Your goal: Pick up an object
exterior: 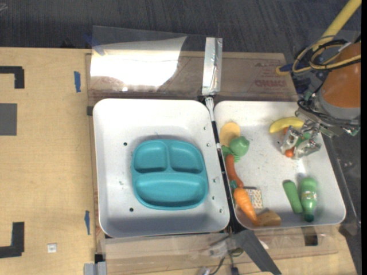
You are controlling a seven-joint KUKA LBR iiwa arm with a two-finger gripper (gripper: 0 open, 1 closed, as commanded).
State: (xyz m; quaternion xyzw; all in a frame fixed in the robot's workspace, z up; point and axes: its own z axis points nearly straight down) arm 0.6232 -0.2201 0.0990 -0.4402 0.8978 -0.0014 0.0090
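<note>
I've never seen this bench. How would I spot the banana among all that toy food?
Find the right-hand white bin, the crowded one beside the bin holding the teal divided plate. Look to its far right corner, just under the robot's tool. The banana is the one bright yellow curved piece there, far from the green pieces nearer the front.

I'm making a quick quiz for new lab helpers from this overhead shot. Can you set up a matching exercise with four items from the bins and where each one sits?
Things:
1. teal divided plate
2. banana
3. green bottle
4. carrot

Places:
A. right bin, far side, just left of the gripper
B. right bin, near right corner, beside a green cucumber-like piece
C. middle of the left bin
D. right bin, along its left wall, toward the near end

Pairs: 1-C, 2-A, 3-B, 4-D
</note>
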